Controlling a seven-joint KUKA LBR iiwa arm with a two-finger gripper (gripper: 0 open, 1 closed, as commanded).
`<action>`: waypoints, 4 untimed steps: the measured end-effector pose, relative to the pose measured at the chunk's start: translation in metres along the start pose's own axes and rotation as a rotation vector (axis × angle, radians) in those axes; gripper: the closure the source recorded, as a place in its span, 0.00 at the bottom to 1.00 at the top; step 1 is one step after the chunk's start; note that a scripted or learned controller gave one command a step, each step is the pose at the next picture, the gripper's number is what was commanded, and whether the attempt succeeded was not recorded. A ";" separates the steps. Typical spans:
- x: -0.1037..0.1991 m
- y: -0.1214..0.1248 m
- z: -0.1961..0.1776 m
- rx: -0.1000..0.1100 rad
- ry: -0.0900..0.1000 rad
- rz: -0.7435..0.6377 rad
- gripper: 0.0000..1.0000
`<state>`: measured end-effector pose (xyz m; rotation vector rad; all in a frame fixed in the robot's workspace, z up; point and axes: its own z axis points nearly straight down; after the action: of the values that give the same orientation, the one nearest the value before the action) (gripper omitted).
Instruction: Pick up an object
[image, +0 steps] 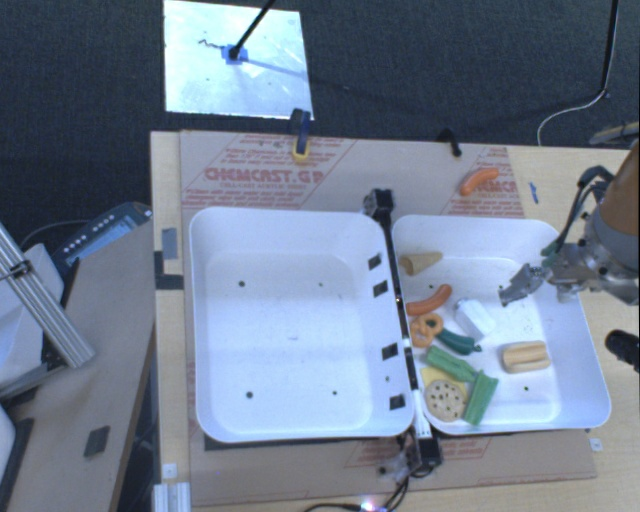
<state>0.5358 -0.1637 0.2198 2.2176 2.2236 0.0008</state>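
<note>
So the pincer hung over the right bin, and honestly I couldn't tell if it was released or clenched; nothing showed in it. All the pickable stuff sat in that bin: bread roll just below the pincer, white block beside it, orange sausage, cone, cracker. I'd have gone for the roll: it lay apart from the clutter, so drop straight down and straddle its short side.

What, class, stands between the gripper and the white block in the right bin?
Nothing visible. The gripper hovers over the right bin, and only bare bin floor lies between it and the white block down to its left. The green pieces lie beyond the block.
</note>
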 end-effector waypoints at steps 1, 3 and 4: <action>0.046 0.007 0.132 -0.001 0.002 -0.003 0.00; 0.078 -0.011 0.122 -0.009 0.001 0.001 1.00; 0.069 0.050 0.135 -0.005 -0.001 -0.003 1.00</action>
<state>0.5856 -0.0944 0.0846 2.2117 2.2234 0.0053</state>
